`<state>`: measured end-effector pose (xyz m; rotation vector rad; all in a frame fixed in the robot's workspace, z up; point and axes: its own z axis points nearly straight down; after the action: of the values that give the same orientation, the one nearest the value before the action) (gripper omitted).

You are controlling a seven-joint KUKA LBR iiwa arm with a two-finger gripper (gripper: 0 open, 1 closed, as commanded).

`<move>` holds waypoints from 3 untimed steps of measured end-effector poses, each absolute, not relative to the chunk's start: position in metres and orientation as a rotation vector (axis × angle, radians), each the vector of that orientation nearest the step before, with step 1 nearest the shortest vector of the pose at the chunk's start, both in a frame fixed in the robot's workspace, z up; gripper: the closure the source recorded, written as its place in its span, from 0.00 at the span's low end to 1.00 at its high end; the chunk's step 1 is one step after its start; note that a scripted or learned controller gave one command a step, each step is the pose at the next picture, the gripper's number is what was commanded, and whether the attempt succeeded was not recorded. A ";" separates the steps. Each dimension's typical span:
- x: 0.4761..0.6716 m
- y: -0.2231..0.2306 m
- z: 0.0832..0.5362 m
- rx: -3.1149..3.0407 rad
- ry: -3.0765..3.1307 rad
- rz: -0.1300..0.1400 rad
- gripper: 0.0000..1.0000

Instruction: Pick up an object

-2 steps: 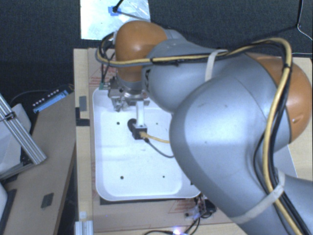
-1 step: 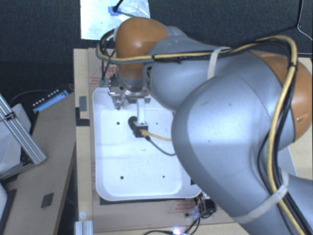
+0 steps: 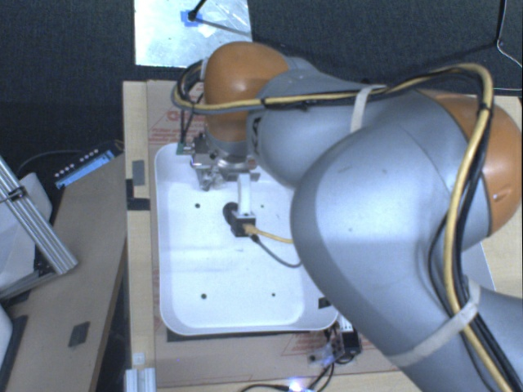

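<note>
Grey arm (image 3: 384, 219) hides the bin's (image 3: 188, 260) right side, so we judge any object lies under it, rightward of the gripper (image 3: 210, 176) near the bin's far-left corner, open or closed we cannot tell.

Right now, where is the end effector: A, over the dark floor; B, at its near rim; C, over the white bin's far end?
C: the end effector sits over the far end of the white bin, just below the orange band.
</note>
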<state>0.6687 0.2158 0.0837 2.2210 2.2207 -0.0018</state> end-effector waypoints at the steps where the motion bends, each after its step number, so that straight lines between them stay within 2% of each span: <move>1: 0.671 0.236 0.323 2.208 2.223 0.030 1.00; 2: 0.669 0.235 0.459 2.208 2.223 0.028 1.00; 3: 0.669 0.111 0.526 2.225 2.204 0.010 1.00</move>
<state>0.6689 0.1114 0.5263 2.2252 2.2038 0.0103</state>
